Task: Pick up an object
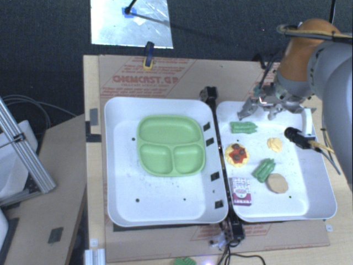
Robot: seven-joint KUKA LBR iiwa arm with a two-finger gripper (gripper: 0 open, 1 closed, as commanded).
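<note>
Six small objects are counted in the right bin (317, 203): nearest, one packet (241, 191), one tan piece (277, 183), then two green pieces (263, 169) (243, 127). One green tray (170, 146) is seen in the left bin (124, 203). Farthest, the end effector (259, 111) is held apart, empty.

Dark carpet (44, 37) surrounds a cardboard-topped bench (149, 76).

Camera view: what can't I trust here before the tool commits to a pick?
- Grey two-finger tool: too small and blurred to judge its opening.
- Small pink-and-white packet: print too small to read.
- Grey arm: cut off by the right edge.
- Green item at the bottom edge: mostly cropped.
</note>
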